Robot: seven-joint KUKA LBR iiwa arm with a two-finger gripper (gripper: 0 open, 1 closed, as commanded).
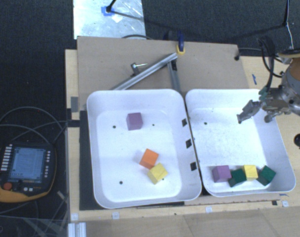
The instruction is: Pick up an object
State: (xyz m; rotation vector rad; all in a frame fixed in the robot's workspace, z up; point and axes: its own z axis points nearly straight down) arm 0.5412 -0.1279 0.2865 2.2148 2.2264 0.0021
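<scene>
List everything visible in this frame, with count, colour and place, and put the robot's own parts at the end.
left bin: 1, white, left half of bench
right bin: 1, white, right half of bench
purple cube: 1, upper middle of left bin
orange cube: 1, lower middle of left bin
yellow cube: 1, just below the orange cube, touching or nearly so
purple block: 1, near edge of right bin
green blocks: 2, dark green, near edge of right bin, either side of the yellow block
yellow block: 1, near edge of right bin
metal rod: 1, grey, on board behind bins
teach pendant: 1, grey and orange, floor at left
gripper: 1, grey, above upper right of right bin
</scene>
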